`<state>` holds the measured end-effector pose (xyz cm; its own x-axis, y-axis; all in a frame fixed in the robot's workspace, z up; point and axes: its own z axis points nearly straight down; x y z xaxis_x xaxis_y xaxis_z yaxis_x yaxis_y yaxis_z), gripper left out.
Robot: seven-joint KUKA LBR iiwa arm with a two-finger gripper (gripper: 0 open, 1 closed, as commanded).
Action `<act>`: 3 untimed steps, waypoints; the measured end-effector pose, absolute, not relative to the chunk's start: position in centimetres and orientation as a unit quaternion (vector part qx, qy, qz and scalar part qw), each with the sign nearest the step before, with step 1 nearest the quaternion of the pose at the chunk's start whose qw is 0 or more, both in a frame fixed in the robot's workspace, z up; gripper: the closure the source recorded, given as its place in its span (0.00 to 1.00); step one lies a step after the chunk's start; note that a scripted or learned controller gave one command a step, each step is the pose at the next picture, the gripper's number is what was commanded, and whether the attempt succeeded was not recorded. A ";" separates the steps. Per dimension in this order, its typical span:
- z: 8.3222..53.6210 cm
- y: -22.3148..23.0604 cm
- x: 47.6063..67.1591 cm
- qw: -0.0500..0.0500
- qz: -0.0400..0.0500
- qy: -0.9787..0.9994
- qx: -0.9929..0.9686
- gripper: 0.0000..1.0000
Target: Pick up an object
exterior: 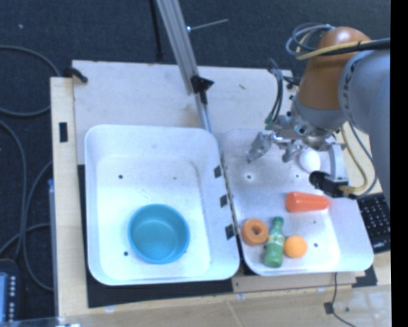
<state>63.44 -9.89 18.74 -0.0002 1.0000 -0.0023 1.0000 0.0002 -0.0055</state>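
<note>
The gripper (270, 149) hung over the upper part of the right bin (258, 182) with its two fingers spread apart and nothing between them, and a white egg (310, 160) lay just beside it at 3 o'clock. In that bin an orange carrot (307, 201) lay toward 4 o'clock of the gripper, while an orange ring (255, 231), a green bottle (274, 245) and an orange ball (295, 246) clustered at 6 o'clock near the front rim. A blue bowl (159, 233) sat in the left bin (108, 148), toward that bin's 6 o'clock.
</note>
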 end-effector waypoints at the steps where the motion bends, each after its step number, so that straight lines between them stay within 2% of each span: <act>1: 13.6 -10.9 62.7 0.000 0.003 -0.706 -0.708 0.00; 2: 15.2 -10.8 62.9 -0.001 -0.001 -0.706 -0.708 1.00; 3: 20.7 -10.0 63.6 -0.001 -0.002 -0.709 -0.705 1.00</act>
